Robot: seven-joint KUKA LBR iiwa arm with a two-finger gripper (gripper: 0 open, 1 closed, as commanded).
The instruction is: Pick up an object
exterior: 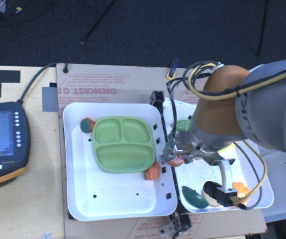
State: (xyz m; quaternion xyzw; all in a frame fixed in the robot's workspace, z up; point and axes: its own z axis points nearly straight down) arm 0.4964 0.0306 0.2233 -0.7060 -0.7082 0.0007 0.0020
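The likeliest thing to take is the small orange-red block (151,172), which lies on the floor of the left bin (113,203), touching or just off the lower right corner of the green divided plate (123,144). It is too small to tell a long axis. The gripper (174,156) hangs just off the plate's right edge, over the walls where the two bins meet, so the block lies close by, toward the plate and a little nearer the camera. Whether the gripper is spread or pressed together I cannot tell, as the wrist and cables hide it, and nothing is seen held in it. I judge the coming move a short shift toward the plate's lower corner, then down. The plate's raised rim and the bin wall both crowd the block and could foul a descent on either side. A small green and red ball (86,125) sits by the plate's upper left corner, well apart from the gripper. Well to the plate's right, in the right bin (262,199), lie a teal piece (194,198), an orange piece (239,187) and a pale green thing (183,125), partly under the arm (222,108).
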